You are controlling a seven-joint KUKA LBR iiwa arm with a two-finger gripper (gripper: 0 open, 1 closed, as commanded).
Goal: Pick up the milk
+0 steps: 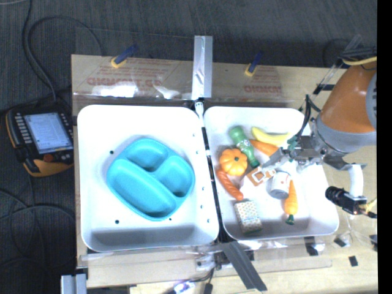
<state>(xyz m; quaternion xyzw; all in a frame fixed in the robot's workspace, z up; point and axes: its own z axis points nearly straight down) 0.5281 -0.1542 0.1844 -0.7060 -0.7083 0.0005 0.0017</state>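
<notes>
The end effector (283, 157) hung low over the right bin (318, 222), in its far right part, reaching in from the arm (349, 112) with its orange band at the scene's right; whether its fingers were spread or pressed together could not be told from this slanted view, and nothing could be seen caught between them; just near and left of it lay the milk (260, 176), a small white carton with an orange-brown mark, tilted on the bin floor and apparently free of the fingers; beside the carton, to its right, rested a small grey-and-white cup-like item (279, 185), and just right of that a carrot (290, 203) lay with its green top toward the near side; to the far side of the end effector a banana (270, 135) lay along the bin's far wall, with a green vegetable (242, 141) and an orange pepper-like piece (264, 147) close by; left of the milk sat a small orange pumpkin (233, 161), and near it a sausage-like orange item (229, 184) ran along the bin's left wall; a speckled grey block (247, 215) stood toward the near edge; well apart, in the left bin (92, 225), a blue divided tray (150, 176) lay alone; both bins stood side by side on the surface (294, 78); a handheld control pendant (38, 138) lay on the dark floor at the far left.
</notes>
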